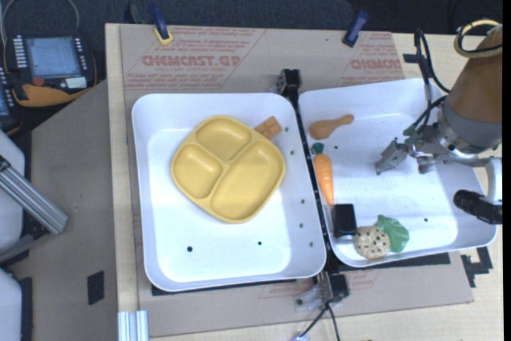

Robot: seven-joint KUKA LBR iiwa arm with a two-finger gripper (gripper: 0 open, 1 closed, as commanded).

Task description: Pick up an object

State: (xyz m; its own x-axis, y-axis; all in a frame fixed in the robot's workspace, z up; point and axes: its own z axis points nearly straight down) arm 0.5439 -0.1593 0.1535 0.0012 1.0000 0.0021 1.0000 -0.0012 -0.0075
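In the right bin [447,104], my gripper [406,162] hangs over the bare middle of the floor, open with nothing between its fingers. To its left, an orange carrot [322,178] lies along the bin's left wall. Above the carrot is a tan drumstick-shaped piece [330,126]. A black block [344,220], a speckled cookie [369,242] and a green leafy piece [394,232] sit at the bin's front left, all apart from the gripper.
The left bin [160,235] holds a yellow divided plate [228,168]. A small brown piece [268,127] pokes out at the plate's upper right. A divider bar [302,156] runs between the bins. The arm [479,92] enters from the right.
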